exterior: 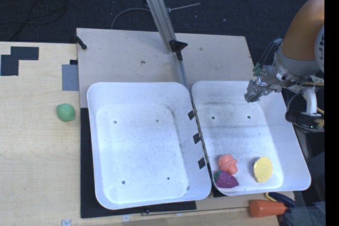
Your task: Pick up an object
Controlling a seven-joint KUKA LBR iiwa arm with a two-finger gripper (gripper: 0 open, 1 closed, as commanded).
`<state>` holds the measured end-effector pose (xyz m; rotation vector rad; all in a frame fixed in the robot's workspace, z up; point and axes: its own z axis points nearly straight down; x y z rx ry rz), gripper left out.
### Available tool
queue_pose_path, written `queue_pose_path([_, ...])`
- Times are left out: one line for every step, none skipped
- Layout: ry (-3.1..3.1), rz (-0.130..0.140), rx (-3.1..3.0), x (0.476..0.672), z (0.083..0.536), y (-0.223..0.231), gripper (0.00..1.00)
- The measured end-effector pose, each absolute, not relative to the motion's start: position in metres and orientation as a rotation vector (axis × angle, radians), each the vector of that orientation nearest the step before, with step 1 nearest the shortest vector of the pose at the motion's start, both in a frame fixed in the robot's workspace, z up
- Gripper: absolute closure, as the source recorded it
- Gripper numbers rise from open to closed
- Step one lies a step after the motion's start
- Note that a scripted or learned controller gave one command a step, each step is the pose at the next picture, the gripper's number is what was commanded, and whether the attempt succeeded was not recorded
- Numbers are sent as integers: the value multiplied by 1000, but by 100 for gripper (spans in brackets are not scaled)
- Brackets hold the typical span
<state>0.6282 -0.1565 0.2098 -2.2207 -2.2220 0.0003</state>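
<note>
The right white bin (241, 129) holds three small objects near its front edge: an orange-pink lumpy piece (227, 162), a purple grape-like cluster (226, 180) just below it, and a yellow rounded piece (262, 169) to their right. My gripper (252, 93) hangs over the bin's back right corner, well apart from all three, with nothing visible between its fingers. The grey arm with its orange band (307, 24) comes in from the right behind it.
The left white bin (140, 145) sits beside the right one. A green ball (65, 112) lies on the wooden bench far left. An orange object (267, 207) lies outside the right bin's front edge. A metal rail (161, 13) slants down between the bins.
</note>
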Motion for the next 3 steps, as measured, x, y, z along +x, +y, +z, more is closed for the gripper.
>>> queue_pose_path([-2224,0,-2219,633,207,-111,100])
queue_pose_path([-2225,-2,-2217,623,212,-53,100])
queue_pose_path([-2225,-2,-2217,630,222,1,100])
